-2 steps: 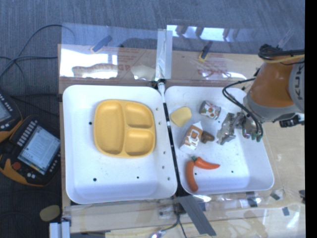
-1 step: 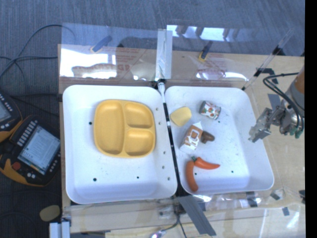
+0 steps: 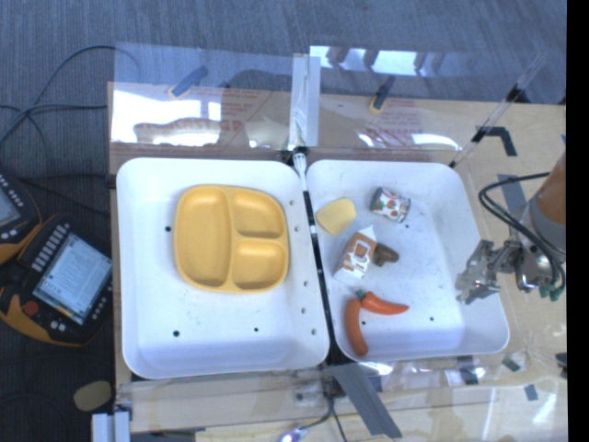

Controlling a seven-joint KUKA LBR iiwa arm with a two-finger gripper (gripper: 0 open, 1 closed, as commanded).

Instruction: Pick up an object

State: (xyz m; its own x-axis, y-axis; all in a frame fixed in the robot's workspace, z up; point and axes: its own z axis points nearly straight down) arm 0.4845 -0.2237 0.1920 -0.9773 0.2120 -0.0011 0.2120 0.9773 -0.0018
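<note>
From the camera view above the bench, the gripper hangs over the right edge of the right bin, its metal fingers splayed apart and nothing between them, so it is released and empty. The arm behind it is barely in frame at the right.

The things it could take all lie in the left half of that bin, well apart from the gripper. A small can lies on its side near the far edge. A pale yellow wedge sits close to the bin's left wall. A little carton lies near the middle, with a brown piece touching its right side. Toward the near edge an orange carrot-like toy lies across the top of a red-orange sausage-like toy.

The likeliest trouble, as I judge it, is crowding: the carton and brown piece touch, and the two orange toys overlap, so a closing grip may nudge one away or catch both. The can could roll. The wedge lies so near the wall that a finger may strike the rim.

The left bin carries a yellow divided tray, out of the way. A teach pendant lies off the bench's left side.
</note>
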